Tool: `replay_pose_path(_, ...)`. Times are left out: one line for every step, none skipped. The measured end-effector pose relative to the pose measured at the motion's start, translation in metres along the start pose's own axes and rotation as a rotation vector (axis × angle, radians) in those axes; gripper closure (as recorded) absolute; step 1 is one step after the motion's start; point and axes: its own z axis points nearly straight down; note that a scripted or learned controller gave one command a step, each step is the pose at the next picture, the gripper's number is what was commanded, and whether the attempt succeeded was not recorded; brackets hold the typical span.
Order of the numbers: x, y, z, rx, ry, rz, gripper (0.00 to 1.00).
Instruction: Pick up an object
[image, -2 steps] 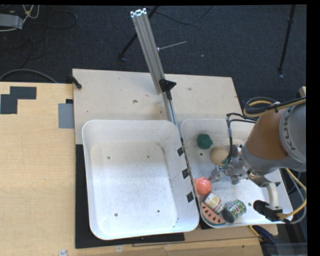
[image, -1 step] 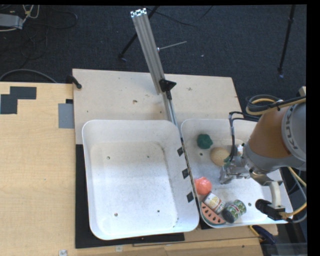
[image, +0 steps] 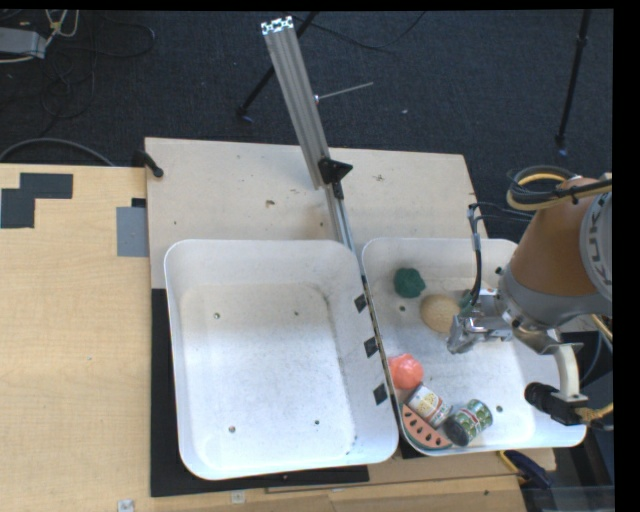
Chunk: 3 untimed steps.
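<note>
Right bin (image: 520, 425): green ball (image: 408, 282), tan ball (image: 438, 313), orange ball (image: 405, 371), 2 cans (low corner) (image: 450, 415) | left bin (image: 190, 300): bare | gripper (image: 462, 338): beside tan ball, grip state unreadable

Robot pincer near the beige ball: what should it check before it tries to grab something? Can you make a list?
1. Pincer is over the right bin, where the objects lie: ok.
2. A target is close: the beige ball sits just left of the pincer: ok.
3. Pincer is open wide enough for the ball: cannot tell.
4. Room around the ball: the green ball lies apart from it, up and left: ok.
5. The orange ball, small bottle and green can crowd the bin's near corner, hard to grab singly: not ok.
</note>
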Motion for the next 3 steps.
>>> replay_pose_path(-0.004,0.000,-0.042,-0.001,0.000,0.000,1.00)
replay_pose_path(-0.011,0.000,-0.104,-0.003,-0.001,0.000,1.00)
replay_pose_path(0.034,-0.009,-0.103,0.005,0.002,-0.002,1.00)
